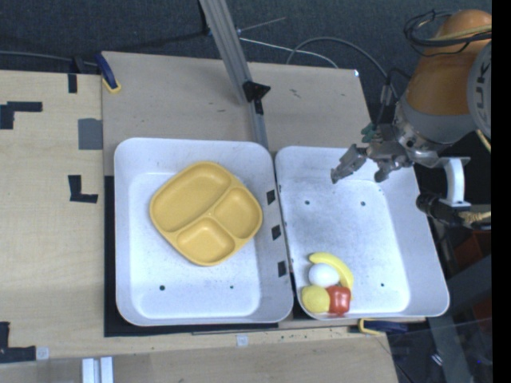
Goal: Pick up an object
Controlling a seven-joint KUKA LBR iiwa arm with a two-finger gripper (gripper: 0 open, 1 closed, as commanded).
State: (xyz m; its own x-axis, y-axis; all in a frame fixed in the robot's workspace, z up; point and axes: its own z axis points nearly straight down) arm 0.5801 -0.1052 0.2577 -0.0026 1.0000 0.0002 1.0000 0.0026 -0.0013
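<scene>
task status: not yet accomplished; no object is held.

the end effector (361,171) hangs over the far part of the right bin (399,238), near that bin's far rim. its two fingers stand apart, with bare bin floor visible between them; nothing is gripped.

candidate objects sit together in the near left corner of the right bin, well apart from the end effector: a yellow banana (337,266) curving around a white ball (323,275), with a yellow round fruit (314,298) and a small red object (339,299) just beside them on the near side. the pieces appear to touch one another; which rests on which cannot be told.

the left bin (136,286) holds a yellow divided plate (205,212), lying flat, its three compartments bare.

both bins rest on the counter (176,94).

remaining work, as judged: travel toward the near corner cluster, descend, close on one piece, lift. the tight grouping against the bin wall is likely to hinder a clean grasp.
</scene>
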